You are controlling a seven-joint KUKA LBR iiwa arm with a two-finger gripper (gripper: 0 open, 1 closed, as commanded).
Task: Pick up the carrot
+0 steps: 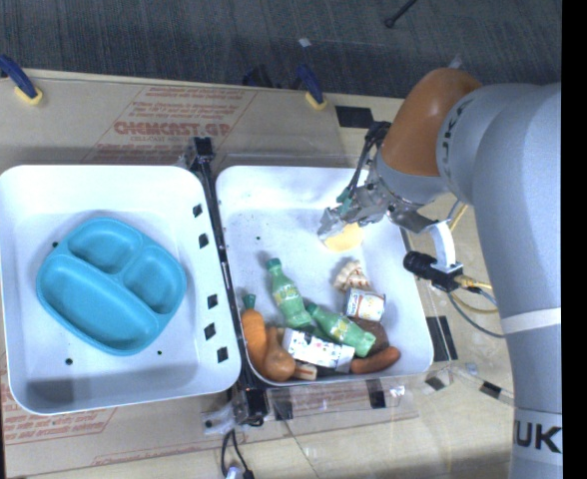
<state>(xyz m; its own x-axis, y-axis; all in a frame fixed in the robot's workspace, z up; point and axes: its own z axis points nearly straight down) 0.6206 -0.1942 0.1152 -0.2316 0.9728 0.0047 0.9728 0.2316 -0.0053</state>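
The pincer point(341, 218) is seen over the right bin point(274, 193), just above a yellow piece point(344, 238); whether it is spread or pressed together cannot be told. The carrot point(255, 335) lies untouched at seven o'clock, well apart, by the green bottles point(313, 312). Nothing has been picked up yet.

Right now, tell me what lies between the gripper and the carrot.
In the camera view, a green bottle lies between the gripper and the carrot, on the white bin floor. A yellow piece sits just beneath the gripper.
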